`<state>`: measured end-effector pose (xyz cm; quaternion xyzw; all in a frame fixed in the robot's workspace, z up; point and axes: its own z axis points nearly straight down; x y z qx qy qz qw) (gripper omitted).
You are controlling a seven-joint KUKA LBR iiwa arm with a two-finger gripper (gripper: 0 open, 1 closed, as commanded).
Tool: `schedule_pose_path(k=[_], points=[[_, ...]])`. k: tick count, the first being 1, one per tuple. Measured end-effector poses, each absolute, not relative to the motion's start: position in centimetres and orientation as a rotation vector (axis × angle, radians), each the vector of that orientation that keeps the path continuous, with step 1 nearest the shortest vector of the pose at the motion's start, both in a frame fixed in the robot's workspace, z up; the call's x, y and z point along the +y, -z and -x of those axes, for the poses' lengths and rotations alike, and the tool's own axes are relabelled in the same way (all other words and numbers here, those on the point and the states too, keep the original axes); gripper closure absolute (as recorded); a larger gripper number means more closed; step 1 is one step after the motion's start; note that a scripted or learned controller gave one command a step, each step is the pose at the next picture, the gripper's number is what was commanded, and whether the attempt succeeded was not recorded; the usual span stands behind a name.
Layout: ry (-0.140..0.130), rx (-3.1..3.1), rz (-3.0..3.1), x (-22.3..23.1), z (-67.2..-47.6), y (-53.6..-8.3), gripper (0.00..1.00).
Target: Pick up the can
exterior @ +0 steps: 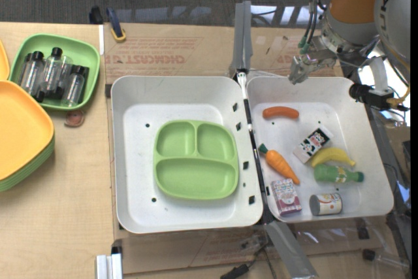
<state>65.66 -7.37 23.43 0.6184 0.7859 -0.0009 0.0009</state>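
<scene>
Can: small silver cylinder with a red-and-white label [326, 204], lying on its side near the front edge of the right white bin [366, 108].
Gripper: grey two-finger tool [302, 68] hovers over the bin's back rim, well apart from the can; finger state cannot be told.
Neighbours: green plastic bottle [336, 174] just behind the can, pink carton [286, 197] beside it.
Approach: descend from above, fingers across the can's round body, avoiding the bottle.

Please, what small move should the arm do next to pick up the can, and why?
Probably it should carry the end effector from the far rim of the right bin toward the near side, stopping above the can. The can lies on its side near the front edge, beside a pink carton and below a green bottle, untouched.
</scene>
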Motion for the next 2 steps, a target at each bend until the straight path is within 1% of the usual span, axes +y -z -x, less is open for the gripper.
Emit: schedule_pose_path(k=[1,2], points=[[0.003,2.439,-1.978,-5.0,-65.9,-23.8,1.00],[0.003,2.442,-1.976,-7.5,-63.3,-26.2,1.00]])
